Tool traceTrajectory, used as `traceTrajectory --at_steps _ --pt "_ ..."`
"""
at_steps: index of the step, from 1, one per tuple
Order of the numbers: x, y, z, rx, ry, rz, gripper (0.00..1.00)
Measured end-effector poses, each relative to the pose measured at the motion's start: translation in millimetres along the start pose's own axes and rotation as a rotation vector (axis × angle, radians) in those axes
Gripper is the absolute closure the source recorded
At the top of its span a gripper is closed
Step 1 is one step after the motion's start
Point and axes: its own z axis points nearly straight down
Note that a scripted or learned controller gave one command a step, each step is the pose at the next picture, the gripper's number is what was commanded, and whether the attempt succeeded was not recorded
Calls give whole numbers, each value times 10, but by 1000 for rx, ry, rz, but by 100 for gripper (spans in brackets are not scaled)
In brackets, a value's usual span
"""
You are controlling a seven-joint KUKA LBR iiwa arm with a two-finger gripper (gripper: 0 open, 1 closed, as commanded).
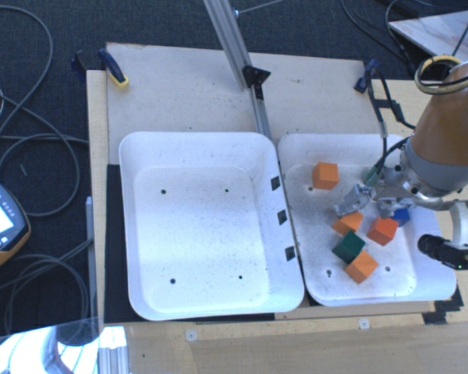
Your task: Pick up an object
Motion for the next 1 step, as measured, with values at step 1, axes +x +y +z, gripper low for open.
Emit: traceTrajectory --at_steps 1 --pt "-725 553 41 -11 -9 7 0"
